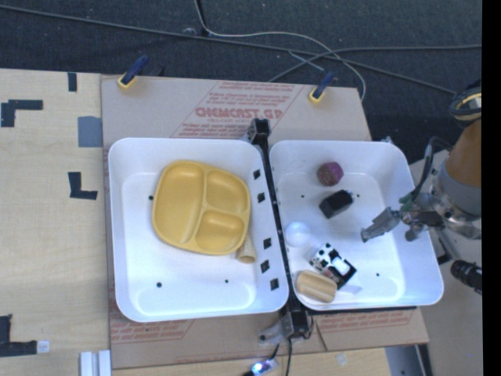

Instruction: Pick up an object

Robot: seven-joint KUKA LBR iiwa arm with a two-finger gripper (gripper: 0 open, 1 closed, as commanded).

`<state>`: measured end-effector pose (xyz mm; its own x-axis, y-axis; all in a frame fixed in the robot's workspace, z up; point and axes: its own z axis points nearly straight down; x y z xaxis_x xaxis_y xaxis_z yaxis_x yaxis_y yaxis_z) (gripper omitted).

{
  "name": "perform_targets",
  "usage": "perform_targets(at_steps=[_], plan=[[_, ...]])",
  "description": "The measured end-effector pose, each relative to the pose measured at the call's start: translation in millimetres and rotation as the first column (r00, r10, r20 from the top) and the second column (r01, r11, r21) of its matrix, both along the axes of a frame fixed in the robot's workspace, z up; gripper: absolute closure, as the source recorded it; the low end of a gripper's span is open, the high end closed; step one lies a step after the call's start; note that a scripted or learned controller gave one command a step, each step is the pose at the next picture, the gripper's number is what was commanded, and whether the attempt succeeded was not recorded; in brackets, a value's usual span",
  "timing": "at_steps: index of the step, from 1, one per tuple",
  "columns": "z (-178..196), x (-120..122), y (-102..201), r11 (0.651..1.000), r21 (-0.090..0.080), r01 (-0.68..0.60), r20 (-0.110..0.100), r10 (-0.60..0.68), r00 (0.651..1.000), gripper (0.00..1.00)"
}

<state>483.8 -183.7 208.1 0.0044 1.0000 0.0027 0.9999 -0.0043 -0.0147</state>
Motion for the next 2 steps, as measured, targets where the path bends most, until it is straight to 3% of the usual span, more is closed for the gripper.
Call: perform_targets(at_steps=[1, 2], plan=[[7, 3, 1, 1.0, -0.003, -0.005, 0.013, 0.005, 1.0, 0.0], [-38, 5, 5, 1.0, -0.002, -0.005, 0.009, 0.005, 1.0, 0.0]])
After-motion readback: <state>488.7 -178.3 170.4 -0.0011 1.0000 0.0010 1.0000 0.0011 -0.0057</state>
